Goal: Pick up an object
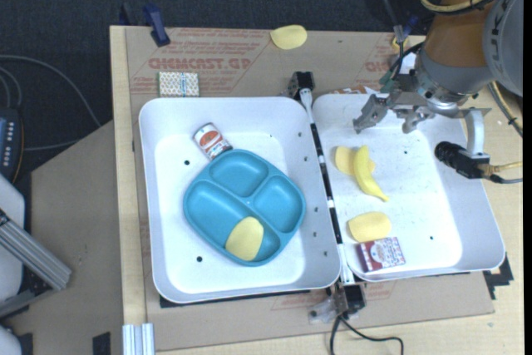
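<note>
Two end effector [389, 117] fingers spread, released, above right bin [465, 229], banana [364, 170] near

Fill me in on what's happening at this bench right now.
A grey arm with an orange band reaches in from the right, and its gripper hangs open over the top of the right bin, with nothing between the jaws. Below it in that bin lie a banana, a yellow piece and a small red packet. The left bin holds a blue divided plate with a yellow object in one compartment, plus a small can. Nothing has been picked up yet.
</note>
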